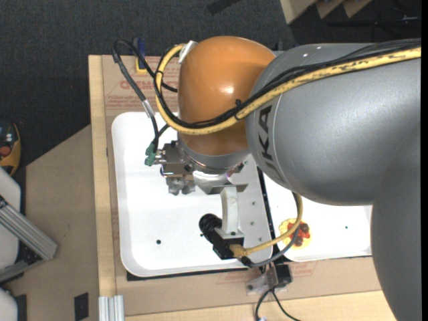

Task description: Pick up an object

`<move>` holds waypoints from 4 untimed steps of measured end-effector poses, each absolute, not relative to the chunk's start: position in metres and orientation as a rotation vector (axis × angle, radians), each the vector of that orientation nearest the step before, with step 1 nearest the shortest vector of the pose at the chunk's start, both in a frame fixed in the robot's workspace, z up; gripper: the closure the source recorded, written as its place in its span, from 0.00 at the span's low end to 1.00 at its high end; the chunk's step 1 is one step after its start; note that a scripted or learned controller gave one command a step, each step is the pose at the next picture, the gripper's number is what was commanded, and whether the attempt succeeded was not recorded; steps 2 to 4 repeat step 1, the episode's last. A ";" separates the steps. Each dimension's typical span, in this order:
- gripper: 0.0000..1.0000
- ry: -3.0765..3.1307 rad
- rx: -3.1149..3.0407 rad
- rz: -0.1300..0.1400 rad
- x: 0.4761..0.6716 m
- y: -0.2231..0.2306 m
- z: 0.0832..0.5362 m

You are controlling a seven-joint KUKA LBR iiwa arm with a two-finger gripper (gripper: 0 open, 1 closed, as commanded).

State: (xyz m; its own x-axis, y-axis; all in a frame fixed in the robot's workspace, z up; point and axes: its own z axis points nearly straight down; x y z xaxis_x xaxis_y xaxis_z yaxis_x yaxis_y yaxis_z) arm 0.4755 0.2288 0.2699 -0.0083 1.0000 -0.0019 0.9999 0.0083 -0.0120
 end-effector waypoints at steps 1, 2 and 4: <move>1.00 -2.223 -2.225 -0.015 0.480 0.198 0.371; 1.00 -2.223 -2.225 -0.015 0.480 0.198 0.371; 1.00 -2.223 -2.225 -0.015 0.480 0.198 0.371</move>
